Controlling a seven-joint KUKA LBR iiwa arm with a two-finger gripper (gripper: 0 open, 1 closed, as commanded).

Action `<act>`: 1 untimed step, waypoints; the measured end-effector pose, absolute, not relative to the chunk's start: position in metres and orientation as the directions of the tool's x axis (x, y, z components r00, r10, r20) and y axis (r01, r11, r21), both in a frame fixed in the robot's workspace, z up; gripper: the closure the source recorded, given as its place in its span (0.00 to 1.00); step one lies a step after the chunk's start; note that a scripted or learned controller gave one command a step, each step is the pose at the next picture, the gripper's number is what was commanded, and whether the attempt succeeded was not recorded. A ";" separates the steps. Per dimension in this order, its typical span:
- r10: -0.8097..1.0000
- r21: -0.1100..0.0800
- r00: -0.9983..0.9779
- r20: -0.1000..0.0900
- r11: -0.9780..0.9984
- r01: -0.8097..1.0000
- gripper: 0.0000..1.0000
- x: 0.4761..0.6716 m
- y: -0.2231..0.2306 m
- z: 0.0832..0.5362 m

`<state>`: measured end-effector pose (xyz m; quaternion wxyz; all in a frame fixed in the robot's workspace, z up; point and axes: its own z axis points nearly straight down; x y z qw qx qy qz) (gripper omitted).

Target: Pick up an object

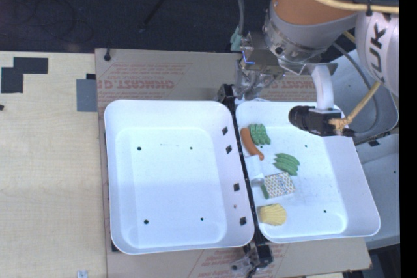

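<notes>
The arm (326, 3) hangs in the upper right of the frame, and the gripper (254, 78) sits just above the far rim of the right bin (345, 205), near the strip where the two bins meet. The view of its tip is poor, a tangle of metal and cable, so I cannot tell how the jaws stand, and nothing seems to be caught in them.

All the candidates lie in the right bin, bunched along its left side. Nearest the gripper is a green piece (260, 134) with an orange piece (251, 142) touching it on the left. Lower, toward the middle of the frame, lies a second green piece (287, 163), then a speckled block (279, 185), and lowest a yellow piece (272, 214). The left bin (124, 140) holds none of them.

The task is barely begun: the gripper has yet to come down over anything. To do this step well, I would aim for something standing apart, such as the second green piece or the yellow one, since the orange and first green pieces press together close to the wall and a finger could strike the divider or nudge both. Centre over the chosen piece, straddle its narrow side, drop straight, and lift only after closing.
</notes>
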<state>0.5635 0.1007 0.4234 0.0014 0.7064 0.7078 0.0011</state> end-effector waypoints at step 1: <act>1.000 -0.002 -0.002 -0.001 0.002 1.000 1.00 0.616 0.113 0.355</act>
